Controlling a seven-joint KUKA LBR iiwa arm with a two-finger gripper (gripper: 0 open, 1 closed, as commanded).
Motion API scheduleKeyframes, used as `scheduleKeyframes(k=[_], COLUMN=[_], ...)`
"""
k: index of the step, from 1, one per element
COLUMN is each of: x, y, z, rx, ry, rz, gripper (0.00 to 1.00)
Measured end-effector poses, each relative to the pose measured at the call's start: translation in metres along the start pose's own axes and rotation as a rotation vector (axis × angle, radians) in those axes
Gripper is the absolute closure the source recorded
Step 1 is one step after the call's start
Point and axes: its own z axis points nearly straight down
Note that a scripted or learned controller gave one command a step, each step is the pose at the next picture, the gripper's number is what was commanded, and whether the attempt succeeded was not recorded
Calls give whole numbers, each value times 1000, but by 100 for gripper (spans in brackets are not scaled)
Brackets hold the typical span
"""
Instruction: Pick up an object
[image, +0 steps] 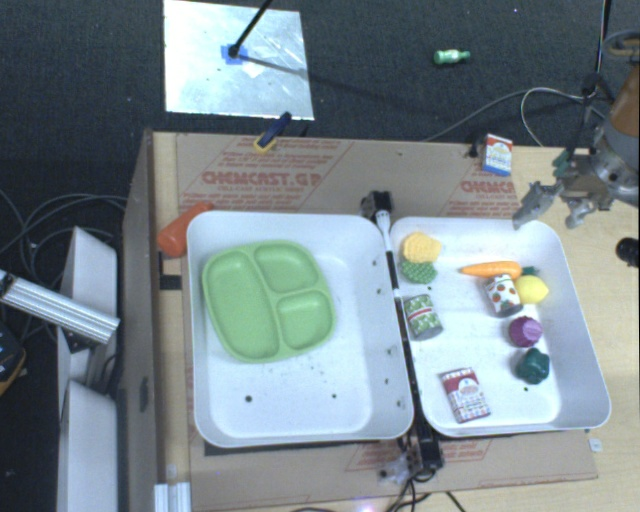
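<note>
Two splayed pincer (556, 205) fingers above right bin's (575, 300) far edge.

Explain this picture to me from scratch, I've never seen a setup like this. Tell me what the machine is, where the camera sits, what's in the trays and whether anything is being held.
A single camera looks down at a slant on a bench with two shallow white bins. The machine is a robot arm entering from the right; its hand hovers above the right bin's upper right corner, open and holding nothing. The left bin contains a green divided plate. The right bin contains toy food: corn, a carrot, a lemon, a small can, a purple piece, a dark green piece, a green-labelled packet and a red box.
</note>
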Motion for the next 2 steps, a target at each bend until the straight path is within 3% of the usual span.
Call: scheduleKeyframes(k=[1, 2], x=[-3, -12], y=[-2, 29], z=[164, 131], rx=[-2, -2], ry=[0, -1], rz=[1, -2], gripper=[0, 0])
